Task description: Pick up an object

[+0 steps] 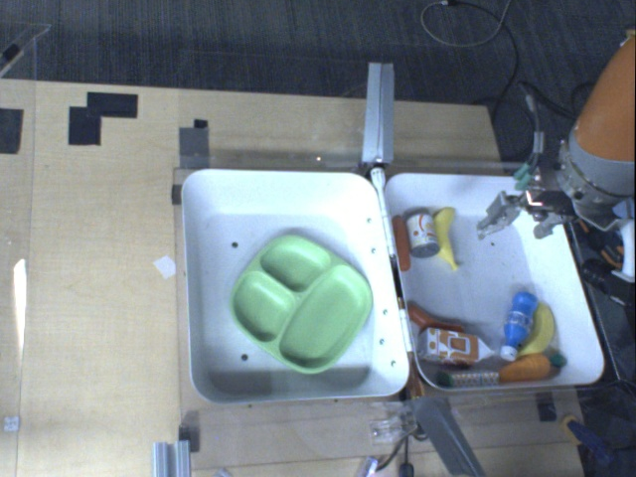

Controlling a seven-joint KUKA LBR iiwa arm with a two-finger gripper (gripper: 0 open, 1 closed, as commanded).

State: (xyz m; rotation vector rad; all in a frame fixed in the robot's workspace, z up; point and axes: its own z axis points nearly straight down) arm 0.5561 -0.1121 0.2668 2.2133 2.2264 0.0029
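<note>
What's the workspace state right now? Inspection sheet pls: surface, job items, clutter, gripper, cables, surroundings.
Surface: wooden bench bearing left bin and right bin side by side.
Job's things: right bin holds a can, banana, blue bottle, second banana, carrot, small carton.
Clutter: green divided tray in left bin.
Grippers: gripper over the right bin's upper right part, holding nothing seen.
Cables: black cable looped on the floor above the bins.
Surroundings: dark carpet; black markers on the bench.
</note>
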